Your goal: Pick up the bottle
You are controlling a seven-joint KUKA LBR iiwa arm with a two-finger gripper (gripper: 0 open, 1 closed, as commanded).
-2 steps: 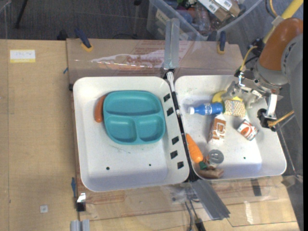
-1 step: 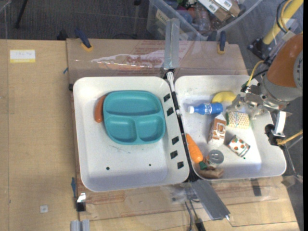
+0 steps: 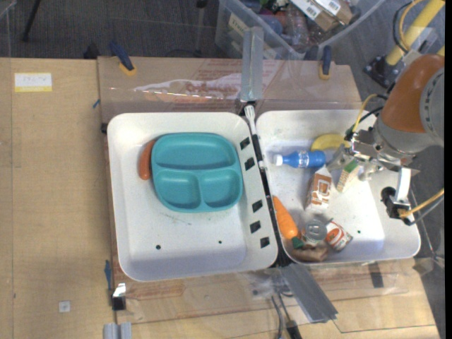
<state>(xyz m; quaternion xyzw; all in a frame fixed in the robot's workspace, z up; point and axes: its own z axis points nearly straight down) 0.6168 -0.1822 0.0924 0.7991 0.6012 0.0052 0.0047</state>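
The bottle (image 3: 301, 160) is clear with a blue label and a white cap. It lies on its side in the upper left part of the right bin (image 3: 367, 221), cap pointing left toward the divider. My gripper (image 3: 351, 167) hangs low over the right bin, just right of the bottle's base and close to it. The grey wrist and orange band rise behind it to the right. Nothing visibly sits in the gripper.
A yellow banana-like item (image 3: 326, 142) lies above the bottle's base. A red-and-white carton (image 3: 320, 189), a carrot (image 3: 284, 217), a can (image 3: 314, 230) and a small packet (image 3: 337, 236) crowd the bin's lower left. The left bin (image 3: 134, 239) holds a teal divided plate (image 3: 195, 171).
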